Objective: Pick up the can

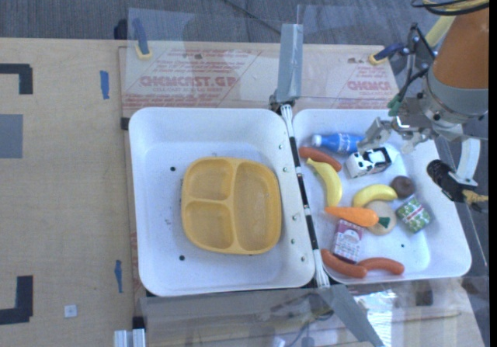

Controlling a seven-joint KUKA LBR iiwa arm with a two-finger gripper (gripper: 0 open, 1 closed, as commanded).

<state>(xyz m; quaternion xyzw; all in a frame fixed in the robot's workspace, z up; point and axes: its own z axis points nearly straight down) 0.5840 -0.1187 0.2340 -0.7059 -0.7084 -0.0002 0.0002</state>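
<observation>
While toys surround it, can lies in right bin.

The divided plate lies in the left bin, while the can lies in the right bin between the carrot behind and a sausage in front.

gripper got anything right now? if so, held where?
Nothing held. The gripper sits over the far side of the right bin, beside the blue bottle, with nothing between its fingers. The can lies untouched near the bin's front.
</observation>
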